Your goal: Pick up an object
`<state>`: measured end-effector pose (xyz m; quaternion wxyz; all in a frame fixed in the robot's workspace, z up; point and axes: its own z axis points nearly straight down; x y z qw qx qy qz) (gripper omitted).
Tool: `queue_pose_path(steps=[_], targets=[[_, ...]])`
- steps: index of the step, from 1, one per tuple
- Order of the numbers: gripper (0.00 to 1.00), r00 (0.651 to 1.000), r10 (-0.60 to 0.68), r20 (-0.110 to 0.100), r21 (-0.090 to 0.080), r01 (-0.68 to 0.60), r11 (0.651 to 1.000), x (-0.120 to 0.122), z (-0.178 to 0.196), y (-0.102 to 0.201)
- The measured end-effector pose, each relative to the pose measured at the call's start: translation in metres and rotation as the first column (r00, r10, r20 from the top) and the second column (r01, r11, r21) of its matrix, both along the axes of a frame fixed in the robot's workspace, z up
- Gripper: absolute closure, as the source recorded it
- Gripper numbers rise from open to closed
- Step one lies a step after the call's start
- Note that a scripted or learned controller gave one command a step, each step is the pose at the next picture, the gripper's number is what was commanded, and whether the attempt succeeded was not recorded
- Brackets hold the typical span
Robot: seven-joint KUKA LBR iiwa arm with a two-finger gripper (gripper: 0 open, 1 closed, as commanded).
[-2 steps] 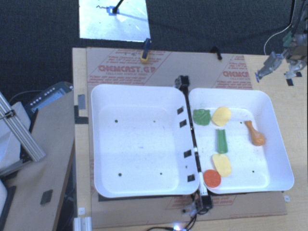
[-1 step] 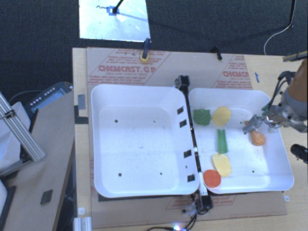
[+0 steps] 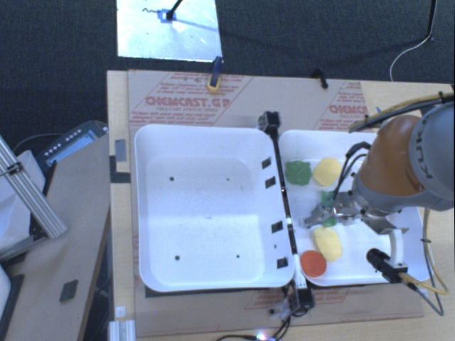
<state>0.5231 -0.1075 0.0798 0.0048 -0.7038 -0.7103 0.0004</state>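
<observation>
The right bin holds several small objects. A green lump and a pale yellow round piece lie near its far left corner. A second yellow piece and a red-orange disc lie near its front left corner. My gripper is low in this bin, between the two yellow pieces and just above the nearer one. A small green thing shows right at the gripper's far side, partly hidden by it. The wrist covers the bin's middle.
The left bin is a wide white tray sharing a black-clipped divider with the right one. A black tool part on the arm hangs over the right bin's front right. A silver sheet lies beyond the bench.
</observation>
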Motion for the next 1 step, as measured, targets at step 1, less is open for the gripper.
queue_pose_path(steps=[1], targets=[[1.0, 1.0, -0.005, 0.01, -0.006, 0.005, 1.0, 0.0033, 0.0151, -0.0065]])
